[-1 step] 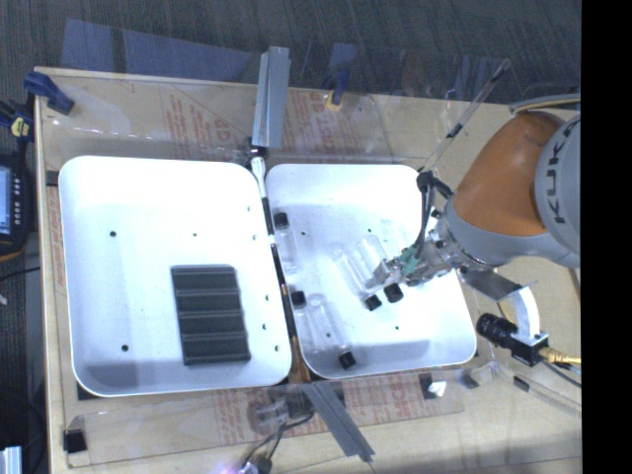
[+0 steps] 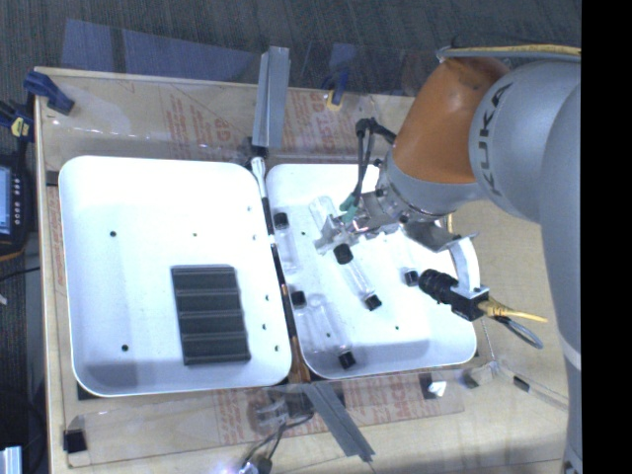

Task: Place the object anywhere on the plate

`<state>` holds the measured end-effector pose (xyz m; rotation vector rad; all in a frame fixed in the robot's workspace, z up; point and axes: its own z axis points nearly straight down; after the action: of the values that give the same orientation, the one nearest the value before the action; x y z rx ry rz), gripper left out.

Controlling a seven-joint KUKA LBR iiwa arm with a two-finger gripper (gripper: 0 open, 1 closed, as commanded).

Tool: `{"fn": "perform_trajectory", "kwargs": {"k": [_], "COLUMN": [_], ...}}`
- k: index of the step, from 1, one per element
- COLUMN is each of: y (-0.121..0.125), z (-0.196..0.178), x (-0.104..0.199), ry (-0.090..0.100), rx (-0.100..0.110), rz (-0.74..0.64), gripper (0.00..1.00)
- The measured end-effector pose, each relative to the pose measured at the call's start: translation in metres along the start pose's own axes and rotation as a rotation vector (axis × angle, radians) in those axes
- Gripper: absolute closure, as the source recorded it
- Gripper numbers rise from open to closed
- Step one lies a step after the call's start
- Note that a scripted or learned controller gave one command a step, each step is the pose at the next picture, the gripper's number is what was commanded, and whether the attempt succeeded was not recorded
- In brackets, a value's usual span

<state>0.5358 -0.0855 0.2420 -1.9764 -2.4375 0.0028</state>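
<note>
The hand [image 2: 339, 231] hangs low over the far-left part of the right bin [image 2: 449, 349], with the arm [image 2: 513, 136] reaching in from the right. Clear plastic and glare crowd it, so I cannot tell whether it is wide, narrow or holding anything. A black-capped piece [image 2: 343, 254] sits right at its near side. That is probably the object it is after, though I cannot tell if the two touch.

More such bits lie loose in this bin: a clear tube [image 2: 360, 286] slanting toward the near right, another cap [image 2: 345, 359] by the near wall, and small dark pieces [image 2: 279, 220] along the left wall. This seems to be the stock to pick from, which would explain the hand working here.

The plate [image 2: 209, 314] — dark, ribbed, rectangular — lies flat in the near middle of the left bin [image 2: 89, 196], well apart from the hand and bare on top. Its flat, open setting suits a drop from above. I judge the task to be at the grasp stage — the carry across the wall between the bins is not yet done.
</note>
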Motion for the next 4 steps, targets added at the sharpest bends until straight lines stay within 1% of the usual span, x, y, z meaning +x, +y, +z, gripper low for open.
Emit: {"fn": "perform_trajectory", "kwargs": {"k": [1, 2, 3, 4], "y": [0.029, -0.023, -0.01, -0.022], "z": [0.027, 0.052, 0.079, -0.003], "x": [0.096, 0.163, 0.247, 0.185], "ry": [0.0, 0.0, -0.001, 0.0], "rx": [0.002, 0.005, 0.002, -0.001], "rz": [-0.001, 0.295, 0.394, 0.29], "gripper": [1.0, 1.0, 1.0, 1.0]}}
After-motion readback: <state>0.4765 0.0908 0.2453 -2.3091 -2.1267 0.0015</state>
